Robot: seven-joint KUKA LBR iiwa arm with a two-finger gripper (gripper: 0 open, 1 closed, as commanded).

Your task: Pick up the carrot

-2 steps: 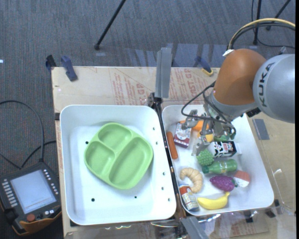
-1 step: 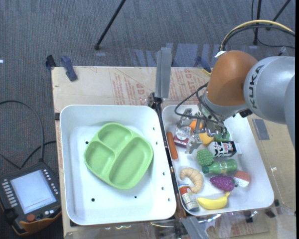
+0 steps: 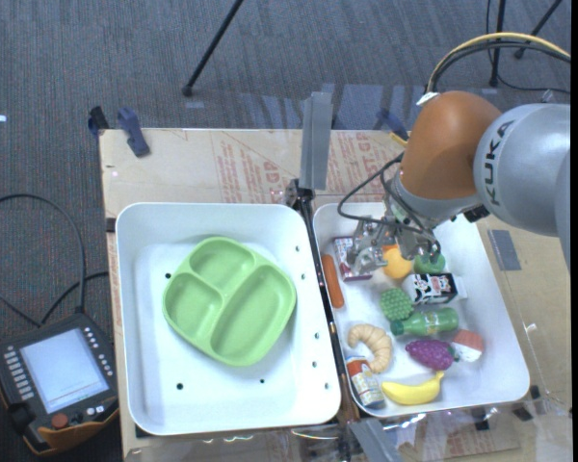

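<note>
Where bin wall runs, carrot point(image 3: 333, 280) alongside.

One fixed overhead camera, slanting down on both bins point(image 3: 125, 258)

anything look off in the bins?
One thing: the carrot lies apart from the other toys, tight along the right bin's left wall. The gripper sits beside it, by the orange fruit. Nothing spilled or damaged.

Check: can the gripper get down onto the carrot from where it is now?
Probably yes. The carrot lies alone along the right bin's left wall, nothing on top. The gripper hovers just to its right; that wall may crowd one finger.
</note>
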